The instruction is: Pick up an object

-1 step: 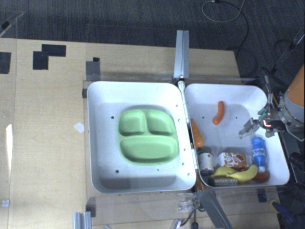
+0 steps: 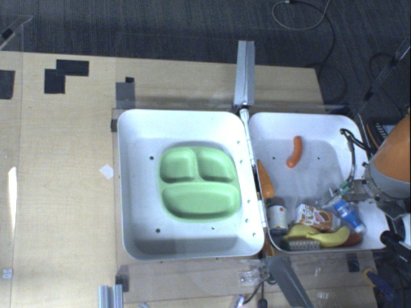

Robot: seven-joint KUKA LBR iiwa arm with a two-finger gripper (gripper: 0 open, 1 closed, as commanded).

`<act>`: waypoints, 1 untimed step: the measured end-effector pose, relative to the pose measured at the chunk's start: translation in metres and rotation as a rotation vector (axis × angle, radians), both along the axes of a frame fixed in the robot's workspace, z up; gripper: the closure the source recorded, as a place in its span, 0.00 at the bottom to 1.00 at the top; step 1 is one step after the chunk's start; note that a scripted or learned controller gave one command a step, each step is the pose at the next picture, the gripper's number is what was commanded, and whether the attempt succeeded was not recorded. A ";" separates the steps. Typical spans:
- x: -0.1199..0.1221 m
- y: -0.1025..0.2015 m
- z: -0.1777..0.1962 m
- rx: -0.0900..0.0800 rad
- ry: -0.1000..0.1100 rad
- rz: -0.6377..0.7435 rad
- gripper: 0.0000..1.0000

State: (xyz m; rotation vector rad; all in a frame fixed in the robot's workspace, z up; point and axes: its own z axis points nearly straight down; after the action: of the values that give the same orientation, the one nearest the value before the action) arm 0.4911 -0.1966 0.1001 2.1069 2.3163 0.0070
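My gripper hangs at the right bin's right side; whether it grips anything, I cannot tell. Just below it lies one blue bottle, then one banana, one packet, one can. Farther left: one carrot, one sausage. The left bin holds one green tray.

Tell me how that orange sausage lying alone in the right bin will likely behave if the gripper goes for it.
The sausage looks smooth, rounded and slightly curved, so it may roll or skid if nudged sideways. It appears small and probably light, likely a plastic toy, so fairly stiff. It lies apart from the clutter on the right bin's open floor, so a grasp should meet little interference.
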 end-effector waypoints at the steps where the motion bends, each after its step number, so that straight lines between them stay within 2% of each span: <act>1: 0.002 0.000 0.011 -0.001 -0.004 0.002 1.00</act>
State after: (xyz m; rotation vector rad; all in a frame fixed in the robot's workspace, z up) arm 0.4930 -0.1962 0.1108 2.1028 2.3155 0.0104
